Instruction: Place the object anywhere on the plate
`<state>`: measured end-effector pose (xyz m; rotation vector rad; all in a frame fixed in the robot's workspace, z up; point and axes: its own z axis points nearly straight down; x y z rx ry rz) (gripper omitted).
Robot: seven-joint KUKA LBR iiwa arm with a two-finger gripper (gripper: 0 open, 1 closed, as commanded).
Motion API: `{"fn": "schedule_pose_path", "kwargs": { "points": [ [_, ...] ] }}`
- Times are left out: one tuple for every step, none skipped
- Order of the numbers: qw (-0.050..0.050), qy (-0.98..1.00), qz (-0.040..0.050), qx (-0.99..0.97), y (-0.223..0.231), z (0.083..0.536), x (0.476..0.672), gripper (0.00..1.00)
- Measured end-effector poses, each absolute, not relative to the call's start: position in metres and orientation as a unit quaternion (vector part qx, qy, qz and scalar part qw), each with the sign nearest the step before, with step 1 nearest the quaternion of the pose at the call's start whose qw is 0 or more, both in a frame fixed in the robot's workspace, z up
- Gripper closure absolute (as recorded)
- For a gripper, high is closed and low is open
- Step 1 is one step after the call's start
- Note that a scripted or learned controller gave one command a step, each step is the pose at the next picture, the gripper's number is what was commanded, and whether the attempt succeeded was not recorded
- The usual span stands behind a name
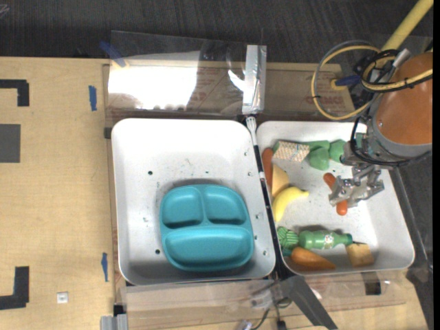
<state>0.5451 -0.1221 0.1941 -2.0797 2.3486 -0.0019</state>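
Note:
A teal divided plate [205, 227] lies in the left bin [130, 184], toward its front. My gripper [352, 192] hangs over the middle right of the right bin [395, 232], well to the right of the plate. A small red-orange piece shows at its left edge [331, 180] and another just below it [342, 210]; I cannot tell whether either is held. A yellow banana [289, 199] lies to the gripper's left.
The right bin also holds a tan block [290, 151], a green toy [323, 154], an orange stick [267, 165] by the left wall, a green bottle [320, 240], a carrot [313, 258] and a tan chunk [359, 254]. Cables [350, 74] loop behind the bin.

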Motion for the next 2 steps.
{"fn": "schedule_pose_path", "kwargs": {
  "points": [
    [0.002,0.709,0.0015,-0.706,-0.033,0.185,0.531,1.0],
    [0.001,0.588,0.0015,-0.809,0.004,0.184,0.479,1.0]
  ]
}}
